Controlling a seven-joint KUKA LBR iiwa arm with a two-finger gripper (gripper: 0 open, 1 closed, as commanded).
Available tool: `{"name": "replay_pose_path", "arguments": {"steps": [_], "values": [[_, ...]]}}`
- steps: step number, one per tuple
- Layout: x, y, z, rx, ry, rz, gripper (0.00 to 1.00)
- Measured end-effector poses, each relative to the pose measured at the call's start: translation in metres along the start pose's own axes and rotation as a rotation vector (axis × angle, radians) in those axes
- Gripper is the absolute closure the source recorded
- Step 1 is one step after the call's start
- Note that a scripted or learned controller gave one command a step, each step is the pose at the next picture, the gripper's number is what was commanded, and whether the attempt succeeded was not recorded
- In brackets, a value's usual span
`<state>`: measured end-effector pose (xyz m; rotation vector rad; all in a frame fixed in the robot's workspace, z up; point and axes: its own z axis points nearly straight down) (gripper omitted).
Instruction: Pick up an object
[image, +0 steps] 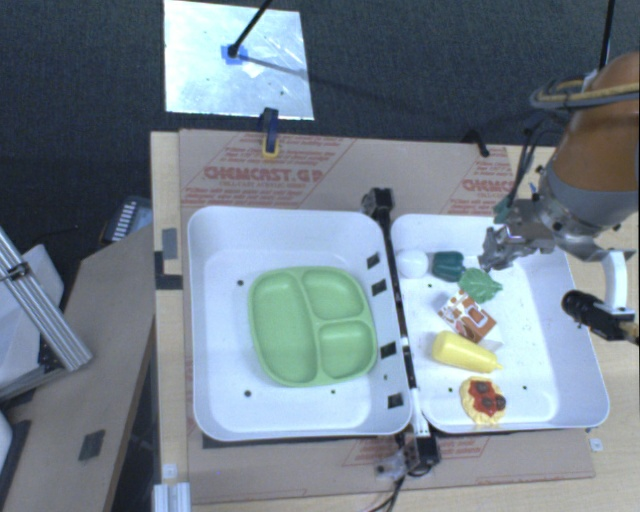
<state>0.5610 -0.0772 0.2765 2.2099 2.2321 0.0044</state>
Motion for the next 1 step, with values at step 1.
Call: {"name": "replay_pose_path", "arguments": {"steps": [1], "values": [[0.0523, -0.0094, 0.0018, 0.001, 0.000, 0.000, 1.00]]}}
